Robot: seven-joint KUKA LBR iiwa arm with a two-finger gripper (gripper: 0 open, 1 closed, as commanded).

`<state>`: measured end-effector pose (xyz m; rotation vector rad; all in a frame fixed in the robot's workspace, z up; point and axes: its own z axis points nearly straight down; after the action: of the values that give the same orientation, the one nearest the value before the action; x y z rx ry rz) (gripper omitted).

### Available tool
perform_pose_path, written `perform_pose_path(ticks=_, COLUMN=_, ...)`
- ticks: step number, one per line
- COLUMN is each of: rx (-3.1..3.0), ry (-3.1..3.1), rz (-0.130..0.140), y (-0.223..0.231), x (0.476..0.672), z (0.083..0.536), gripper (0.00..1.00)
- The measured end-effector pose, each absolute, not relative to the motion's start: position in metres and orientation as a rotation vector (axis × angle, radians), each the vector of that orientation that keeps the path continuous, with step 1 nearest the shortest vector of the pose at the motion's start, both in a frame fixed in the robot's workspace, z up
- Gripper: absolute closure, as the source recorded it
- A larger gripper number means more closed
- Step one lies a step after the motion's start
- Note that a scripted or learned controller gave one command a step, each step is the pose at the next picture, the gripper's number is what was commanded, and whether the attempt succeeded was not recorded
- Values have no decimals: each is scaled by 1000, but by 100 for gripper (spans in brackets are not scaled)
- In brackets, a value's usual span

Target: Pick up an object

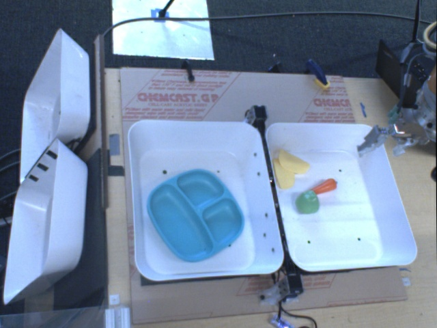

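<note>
The right bin holds three small things. A pale yellow piece lies near its left wall. An orange carrot-like piece lies just right of it. A green rounded piece sits below the carrot, almost touching it. My gripper hangs over the bin's far right corner, well to the right of and beyond all three things. Nothing shows in its grasp.
The left bin holds a blue divided plate. Black clips join the bins at the middle seam. Two spare white bins lean at the left of the bench. Cables and a blue-yellow clamp lie at the back.
</note>
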<state>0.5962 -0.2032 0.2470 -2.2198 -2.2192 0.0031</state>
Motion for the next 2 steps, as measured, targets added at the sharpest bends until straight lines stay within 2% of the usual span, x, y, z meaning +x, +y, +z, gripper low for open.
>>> perform_pose_path(ticks=1, rx=-2222, ry=-2223, rz=-1, y=-203, x=597, z=249, gripper=0)
perform_pose_path(ticks=2, rx=-2220, ry=-2220, rz=2, y=-205, x=599, z=207, gripper=0)
